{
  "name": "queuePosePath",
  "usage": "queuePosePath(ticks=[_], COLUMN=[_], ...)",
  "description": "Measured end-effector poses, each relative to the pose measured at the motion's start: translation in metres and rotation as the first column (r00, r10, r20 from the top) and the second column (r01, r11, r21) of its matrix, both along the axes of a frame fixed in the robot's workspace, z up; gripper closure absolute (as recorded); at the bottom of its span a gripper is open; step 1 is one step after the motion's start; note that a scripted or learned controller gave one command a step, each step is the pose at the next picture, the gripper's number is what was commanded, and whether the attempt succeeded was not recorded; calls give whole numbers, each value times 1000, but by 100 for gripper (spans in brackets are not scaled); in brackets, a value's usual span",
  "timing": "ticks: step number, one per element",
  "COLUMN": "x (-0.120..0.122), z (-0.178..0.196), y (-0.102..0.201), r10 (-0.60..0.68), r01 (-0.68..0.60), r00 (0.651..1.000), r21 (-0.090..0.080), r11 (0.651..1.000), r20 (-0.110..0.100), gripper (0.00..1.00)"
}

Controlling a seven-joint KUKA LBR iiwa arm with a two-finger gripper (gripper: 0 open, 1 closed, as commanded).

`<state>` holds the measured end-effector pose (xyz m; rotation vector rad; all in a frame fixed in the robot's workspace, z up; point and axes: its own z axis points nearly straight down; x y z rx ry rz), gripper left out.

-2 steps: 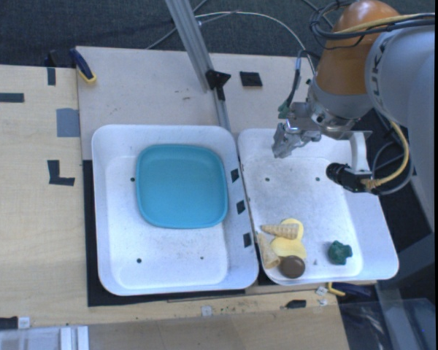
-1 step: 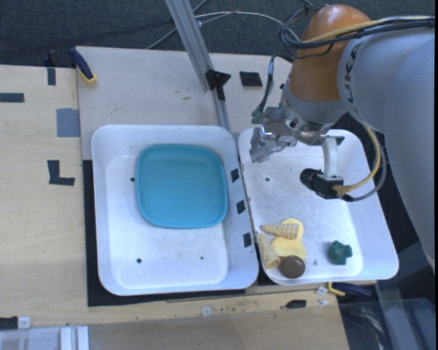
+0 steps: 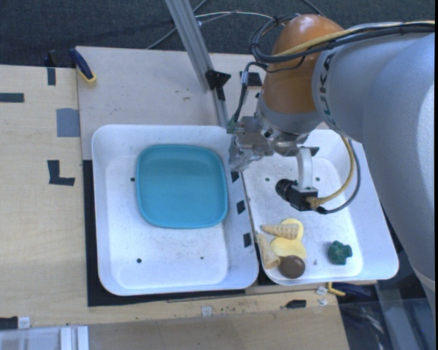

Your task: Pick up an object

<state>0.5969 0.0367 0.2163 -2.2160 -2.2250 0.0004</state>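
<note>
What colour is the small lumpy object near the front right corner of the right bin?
Dark green. The small lumpy object lies alone on the right bin's white floor, clearest in the camera view.

You're looking at a bulky grey arm point(image 3: 394, 115) with a glossy orange band point(image 3: 299, 64) above the wrist. Black cables loop over that band, and a yellowish hose curls beneath the metal wrist block.

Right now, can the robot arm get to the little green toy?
Probably yes. The green toy lies by itself on the right bin's floor, nothing over it, and the arm already hangs above that bin.
</note>
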Motion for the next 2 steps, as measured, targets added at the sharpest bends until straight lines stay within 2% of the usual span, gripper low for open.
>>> queuePosePath(ticks=[1, 2], x=[-13, -12], z=[-6, -6], y=[52, 49], r10=[1, -4], r01=[-1, 4], r00=[1000, 1000], r21=[0, -1], r11=[1000, 1000], r20=[0, 0], gripper=[100, 0])
